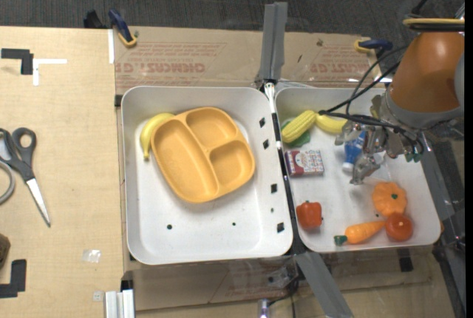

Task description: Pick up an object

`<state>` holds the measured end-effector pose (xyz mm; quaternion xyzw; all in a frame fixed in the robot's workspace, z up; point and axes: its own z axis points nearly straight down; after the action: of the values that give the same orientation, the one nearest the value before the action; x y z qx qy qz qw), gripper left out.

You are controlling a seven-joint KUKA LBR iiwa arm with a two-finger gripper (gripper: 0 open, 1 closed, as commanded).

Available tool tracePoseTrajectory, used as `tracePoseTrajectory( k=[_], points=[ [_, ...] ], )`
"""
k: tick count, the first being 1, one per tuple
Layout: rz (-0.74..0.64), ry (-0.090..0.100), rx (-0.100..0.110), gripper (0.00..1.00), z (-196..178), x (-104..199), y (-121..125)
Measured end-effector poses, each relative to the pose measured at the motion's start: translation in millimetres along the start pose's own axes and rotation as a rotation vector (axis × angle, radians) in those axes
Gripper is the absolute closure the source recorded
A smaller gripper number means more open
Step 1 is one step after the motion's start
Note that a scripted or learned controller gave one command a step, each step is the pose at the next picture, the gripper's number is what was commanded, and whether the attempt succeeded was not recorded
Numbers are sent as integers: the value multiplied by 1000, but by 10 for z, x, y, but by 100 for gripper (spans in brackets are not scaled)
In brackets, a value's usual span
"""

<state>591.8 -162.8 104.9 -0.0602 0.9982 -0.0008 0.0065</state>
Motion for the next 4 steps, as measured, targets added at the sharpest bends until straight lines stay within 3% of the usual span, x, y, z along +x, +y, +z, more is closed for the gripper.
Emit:
tracePoseTrajectory(
  k=[1, 2, 3, 4],
  points=[
    [40, 7, -2, 0, 108, 55, -41],
    [81, 9, -2, 0, 113, 277, -44],
    [212, 11, -3, 0, 120, 637, 19],
    [212, 11, -3, 0, 120, 637, 18]
  ],
)
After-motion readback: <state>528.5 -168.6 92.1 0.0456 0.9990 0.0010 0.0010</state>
